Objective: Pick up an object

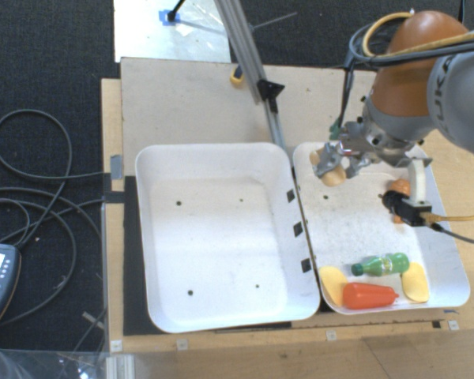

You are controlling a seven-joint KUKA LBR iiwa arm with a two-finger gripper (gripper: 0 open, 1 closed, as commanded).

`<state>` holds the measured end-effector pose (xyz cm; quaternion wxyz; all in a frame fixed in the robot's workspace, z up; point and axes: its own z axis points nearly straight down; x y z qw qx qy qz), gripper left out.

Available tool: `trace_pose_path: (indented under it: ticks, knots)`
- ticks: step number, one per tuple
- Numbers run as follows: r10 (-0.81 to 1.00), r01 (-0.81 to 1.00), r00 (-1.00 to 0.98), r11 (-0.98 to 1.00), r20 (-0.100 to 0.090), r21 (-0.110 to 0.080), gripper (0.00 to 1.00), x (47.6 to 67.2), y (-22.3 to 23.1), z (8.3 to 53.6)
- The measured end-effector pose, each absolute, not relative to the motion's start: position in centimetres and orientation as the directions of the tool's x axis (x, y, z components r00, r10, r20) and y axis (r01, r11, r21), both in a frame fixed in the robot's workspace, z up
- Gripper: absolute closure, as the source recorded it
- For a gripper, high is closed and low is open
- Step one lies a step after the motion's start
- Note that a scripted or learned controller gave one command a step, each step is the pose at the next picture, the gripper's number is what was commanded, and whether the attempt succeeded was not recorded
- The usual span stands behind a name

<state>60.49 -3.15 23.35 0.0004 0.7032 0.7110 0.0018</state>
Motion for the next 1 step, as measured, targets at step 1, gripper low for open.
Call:
trace_pose_path:
  ticks: [1]
  knots:
    - [1.000,1.000,-0.011,0.011,0.003,-0.001,1.00,58.46,2.65,23.96]
